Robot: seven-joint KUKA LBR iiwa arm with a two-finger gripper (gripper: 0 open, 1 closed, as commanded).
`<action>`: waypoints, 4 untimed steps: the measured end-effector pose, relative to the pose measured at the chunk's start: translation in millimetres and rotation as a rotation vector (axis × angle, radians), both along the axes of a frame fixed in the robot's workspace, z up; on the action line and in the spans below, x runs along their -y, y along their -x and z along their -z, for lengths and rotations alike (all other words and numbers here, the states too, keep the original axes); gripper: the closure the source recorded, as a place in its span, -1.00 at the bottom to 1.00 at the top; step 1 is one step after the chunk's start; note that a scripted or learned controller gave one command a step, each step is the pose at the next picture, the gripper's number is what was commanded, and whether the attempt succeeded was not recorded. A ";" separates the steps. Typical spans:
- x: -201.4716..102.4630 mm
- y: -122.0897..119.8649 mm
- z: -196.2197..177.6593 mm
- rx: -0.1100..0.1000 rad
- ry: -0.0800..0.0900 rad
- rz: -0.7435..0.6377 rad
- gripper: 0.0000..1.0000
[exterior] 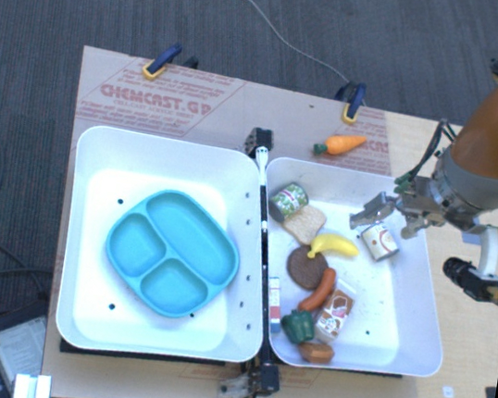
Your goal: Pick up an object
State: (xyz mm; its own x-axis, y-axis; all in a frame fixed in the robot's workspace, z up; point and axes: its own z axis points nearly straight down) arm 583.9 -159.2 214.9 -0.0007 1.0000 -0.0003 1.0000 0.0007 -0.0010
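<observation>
Claw hovers over one carton, beside one banana.

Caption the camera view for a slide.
Gripper poised over the right bin of toy food; blue divided plate in the left bin.

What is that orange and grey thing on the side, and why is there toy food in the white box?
That is a robot arm, photographed by one camera looking down from above the bench. At its end is a gripper, its hand for picking things up. It hangs over the right bin, which holds toy food: a banana, a sausage, a brown patty, a small white carton and more. The left bin holds a blue divided plate. A toy carrot lies on the bench outside the bins. I cannot see anything gripped yet.
</observation>
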 end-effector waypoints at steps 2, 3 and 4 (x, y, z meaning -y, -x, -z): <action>-42.9 53.3 124.9 0.014 0.003 0.002 -1.00; -42.3 51.3 113.0 0.019 0.005 0.002 1.00; -76.2 -12.5 -13.5 0.003 0.001 0.000 1.00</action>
State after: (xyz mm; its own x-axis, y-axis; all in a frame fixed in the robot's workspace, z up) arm 596.4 -83.0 228.5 -0.0011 1.0000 -0.0015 1.0000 0.0011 0.0021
